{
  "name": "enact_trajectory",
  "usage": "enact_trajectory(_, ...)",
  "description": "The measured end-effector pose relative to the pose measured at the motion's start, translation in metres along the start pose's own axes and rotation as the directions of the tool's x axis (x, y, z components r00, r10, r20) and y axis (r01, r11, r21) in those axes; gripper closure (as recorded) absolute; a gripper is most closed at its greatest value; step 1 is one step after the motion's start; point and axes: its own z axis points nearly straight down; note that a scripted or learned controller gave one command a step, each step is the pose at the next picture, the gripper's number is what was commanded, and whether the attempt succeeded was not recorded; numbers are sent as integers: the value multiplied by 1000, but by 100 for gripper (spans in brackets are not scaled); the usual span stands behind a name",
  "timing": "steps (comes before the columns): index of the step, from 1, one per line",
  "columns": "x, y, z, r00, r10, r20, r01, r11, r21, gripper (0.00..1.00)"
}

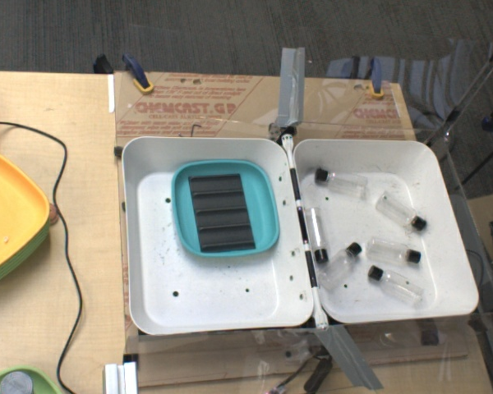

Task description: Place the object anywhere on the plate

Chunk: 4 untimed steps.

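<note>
Bench [57, 335] — two white bins [148, 245], black cable [70, 261]

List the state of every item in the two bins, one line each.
Teal plate: flat in the left bin, nothing placed on its dark ribbed centre.
Clear vials: six, black-capped, lying on their sides in the right bin, none upright.
One vial: lies along the divider edge, cap toward the camera.

Clear plastic vials [342, 182], black caps; glossy teal plate [265, 212].

Even, soft overhead light; faint shadows, slightly grainy focus
</note>
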Motion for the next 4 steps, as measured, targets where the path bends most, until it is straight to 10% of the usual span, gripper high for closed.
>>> enact_trajectory(4, 28, 57, 0, 897, 443, 0, -443, 897, 1, 0)
